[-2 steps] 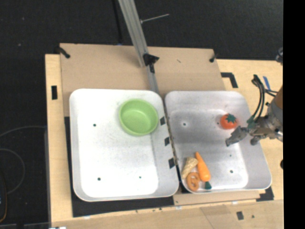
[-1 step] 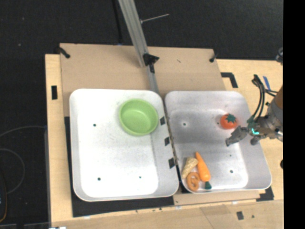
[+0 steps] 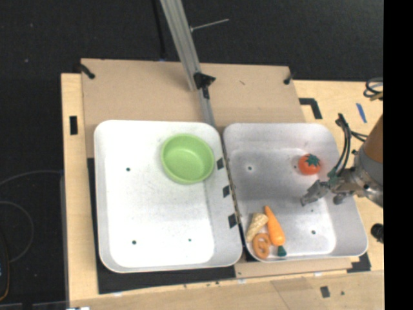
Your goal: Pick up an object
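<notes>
You are approaching: the tool [image 3: 326,192] hangs with fingers apart, nothing held, tomato [image 3: 308,164] just beyond; descend.

Arm reaching in from the right edge, gripper held low

The gripper [image 3: 326,194] is seen at the right side of the camera view, extended leftward from the wrist, which is cut off by the frame edge. An orange band is visible on the arm just above the wrist, near the upper right of the body. Dark cables are looped along the wrist's upper side. The grey fingers [image 3: 312,194] are pointed left and slightly downward; nothing is seen between them, and their spacing cannot be made out.
</notes>
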`<state>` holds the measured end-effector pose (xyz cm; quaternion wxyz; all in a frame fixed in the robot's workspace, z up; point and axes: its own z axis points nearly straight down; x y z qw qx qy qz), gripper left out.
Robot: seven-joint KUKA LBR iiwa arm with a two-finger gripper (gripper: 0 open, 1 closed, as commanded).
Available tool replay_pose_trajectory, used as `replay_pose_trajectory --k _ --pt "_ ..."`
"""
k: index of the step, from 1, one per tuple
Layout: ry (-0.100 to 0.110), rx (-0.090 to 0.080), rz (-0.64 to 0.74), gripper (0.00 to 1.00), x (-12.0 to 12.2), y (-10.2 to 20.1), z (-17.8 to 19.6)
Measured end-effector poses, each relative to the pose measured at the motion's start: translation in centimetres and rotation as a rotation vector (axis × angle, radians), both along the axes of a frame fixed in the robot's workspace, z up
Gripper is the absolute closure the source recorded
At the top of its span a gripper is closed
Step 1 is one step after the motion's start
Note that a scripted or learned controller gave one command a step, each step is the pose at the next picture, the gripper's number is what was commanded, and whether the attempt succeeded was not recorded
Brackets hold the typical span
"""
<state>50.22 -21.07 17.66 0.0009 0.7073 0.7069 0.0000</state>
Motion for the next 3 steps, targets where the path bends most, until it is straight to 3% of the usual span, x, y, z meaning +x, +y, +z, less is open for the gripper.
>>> replay_pose_trajectory --k 1,2,3 --pt "0.000 0.000 -0.001 0.00 0.8 -0.7 -5.3" --pt "0.001 -0.001 -0.002 0.00 0.8 -0.9 -7.6" --pt "-0.004 -0.002 -0.006 1.00 0.9 -1.0 -6.4"
